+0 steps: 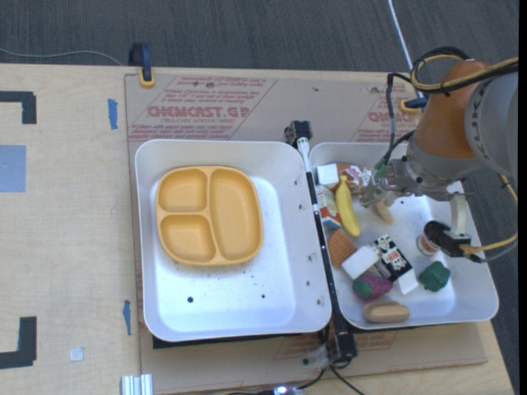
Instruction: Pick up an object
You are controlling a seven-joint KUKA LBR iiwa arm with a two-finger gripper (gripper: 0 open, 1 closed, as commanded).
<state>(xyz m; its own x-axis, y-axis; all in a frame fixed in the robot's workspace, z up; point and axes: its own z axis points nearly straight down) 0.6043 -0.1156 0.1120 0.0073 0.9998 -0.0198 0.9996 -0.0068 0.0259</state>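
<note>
- The grey arm point(494, 122) comes in from the right, bulky and foreshortened under the overhead camera; its orange band point(449, 113) sits just above the wrist, up and to the right of the jaws
- Black and yellow cables loop over the orange band and trail off to the right
- The gripper point(380, 189) points down and leftward at the wrist's lower left; it is small and blurred from here, so how the jaws stand cannot be made out

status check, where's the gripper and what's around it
Gripper low in the right bin, grasp unclear. Banana just beside it, nothing visibly held. Toys crowd the bin; divided yellow plate sits in the left bin.
</note>
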